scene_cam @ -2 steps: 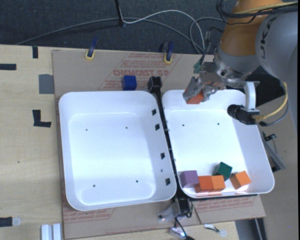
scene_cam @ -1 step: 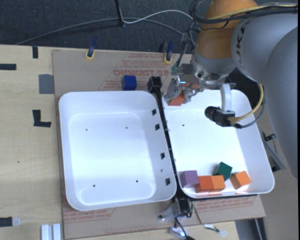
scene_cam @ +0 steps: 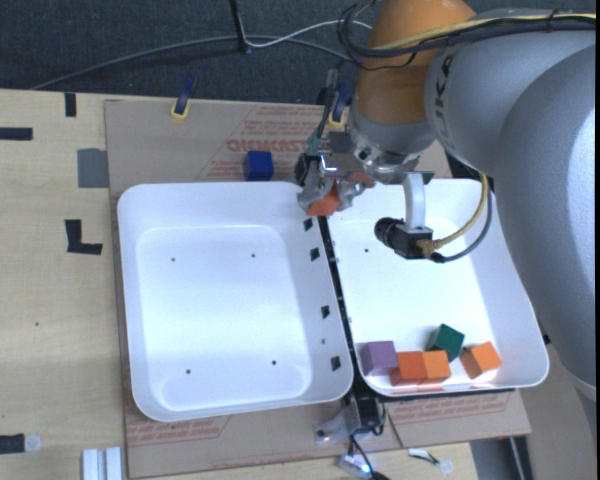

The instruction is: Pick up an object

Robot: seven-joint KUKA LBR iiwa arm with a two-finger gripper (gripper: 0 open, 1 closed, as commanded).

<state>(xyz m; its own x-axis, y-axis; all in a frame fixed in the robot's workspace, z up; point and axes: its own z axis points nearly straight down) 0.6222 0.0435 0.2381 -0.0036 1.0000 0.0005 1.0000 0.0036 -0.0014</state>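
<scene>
Bench w/ right bin (scene_cam: 500,268): five blocks (scene_cam: 425,358); hand (scene_cam: 323,193) pinching orange block (scene_cam: 323,205).

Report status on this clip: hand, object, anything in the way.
Hand above the seam between the bins, at the far edge, shut on orange-red block. Block lifted clear of the right bin. Other blocks clustered at that bin's near edge, well clear.

We see two smooth, glossy white plastic bins (scene_cam: 140,268) on matt brown cardboard (scene_cam: 270,128); the arm (scene_cam: 520,98) looks satin grey.
</scene>
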